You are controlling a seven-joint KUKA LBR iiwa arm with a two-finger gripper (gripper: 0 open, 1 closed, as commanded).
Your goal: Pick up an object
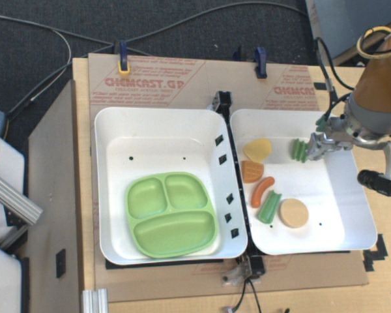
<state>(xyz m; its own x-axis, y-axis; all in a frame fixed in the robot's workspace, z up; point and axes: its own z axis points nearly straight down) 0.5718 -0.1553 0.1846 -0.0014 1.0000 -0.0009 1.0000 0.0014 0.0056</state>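
The hand [318, 143] sits low over the far part of the right bin [342, 194], reaching in from the right edge of the surface [182, 77], and a green ridged piece [299, 150] lies right against its tip on the side toward the divider; whether that piece is between the fingers or merely touching them cannot be told, and how far the hand is open cannot be told either. The green piece is short and dark green, with lengthwise grooves, standing roughly upright against the white floor. Just beyond it toward the bin's inner wall lies a yellow rounded piece [257, 149], with an orange wedge [251, 171] touching it on the near side. Nearer the front edge, an orange-red sausage shape [262, 190] lies slanted, a lighter green stick [270, 207] beside it, and a tan round disc [293, 213] just beside that stick. The left bin [117, 135] carries a light green divided plate [172, 212] in its near half, with three compartments.
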